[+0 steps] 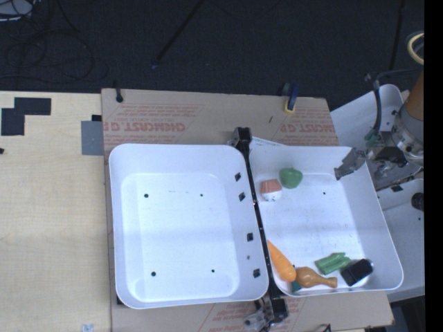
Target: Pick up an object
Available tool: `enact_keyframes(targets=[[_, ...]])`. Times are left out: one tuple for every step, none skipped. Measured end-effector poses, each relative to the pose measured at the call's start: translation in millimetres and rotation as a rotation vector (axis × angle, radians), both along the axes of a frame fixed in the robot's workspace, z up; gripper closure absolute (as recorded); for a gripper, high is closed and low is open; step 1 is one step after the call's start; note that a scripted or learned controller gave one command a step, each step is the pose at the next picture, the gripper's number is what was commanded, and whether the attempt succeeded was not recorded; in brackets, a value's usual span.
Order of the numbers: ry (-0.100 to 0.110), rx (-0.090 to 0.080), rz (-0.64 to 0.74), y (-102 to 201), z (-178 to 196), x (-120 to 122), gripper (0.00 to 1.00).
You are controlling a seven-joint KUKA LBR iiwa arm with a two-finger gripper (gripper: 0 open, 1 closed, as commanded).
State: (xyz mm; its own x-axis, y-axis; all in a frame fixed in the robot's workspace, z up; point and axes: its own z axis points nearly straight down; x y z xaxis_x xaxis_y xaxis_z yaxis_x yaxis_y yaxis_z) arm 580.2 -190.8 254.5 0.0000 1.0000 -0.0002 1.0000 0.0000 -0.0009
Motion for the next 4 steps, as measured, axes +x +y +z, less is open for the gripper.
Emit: enact_keyframes(targets=[[0.0, 0.0, 0.001, 0, 10, 0, 1.0], [-0.005, 0.001, 0.005, 45, 57, 8, 1.0], [-0.001, -0.002, -0.005, -3, 88, -47, 1.0], [-0.005, -0.003, -0.002, -24, 141, -75, 1.0]])
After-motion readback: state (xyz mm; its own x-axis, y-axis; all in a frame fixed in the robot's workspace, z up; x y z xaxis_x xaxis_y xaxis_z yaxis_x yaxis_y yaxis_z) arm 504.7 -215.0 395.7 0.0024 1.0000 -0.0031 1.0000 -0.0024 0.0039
